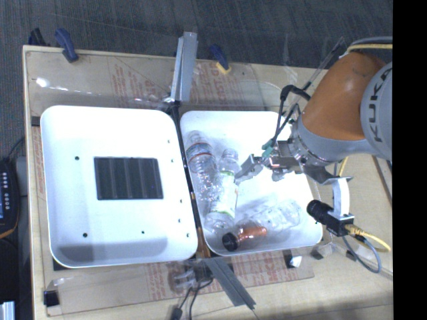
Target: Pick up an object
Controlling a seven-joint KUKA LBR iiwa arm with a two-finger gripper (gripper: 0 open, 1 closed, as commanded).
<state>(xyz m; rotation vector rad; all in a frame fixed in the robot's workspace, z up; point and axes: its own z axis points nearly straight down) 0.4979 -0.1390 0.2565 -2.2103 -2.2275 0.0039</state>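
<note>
We find the gripper [245, 171] low over the right bin [267, 120], reaching in from the right, tips just beside the neck of a small clear bottle with a pale label [228, 191]. We cannot tell how its fingers stand, and nothing shows between them, so we log no hold. The candidate objects all lie in the right bin: a larger clear water bottle [200, 165] along the left wall, crumpled clear plastic [277, 213] and a copper-coloured bottle with a black cap [244, 235] near the front wall. They lie flat and touching, probably tumbled loose. The left bin [67, 125] holds a dark ribbed panel [128, 177].
</note>
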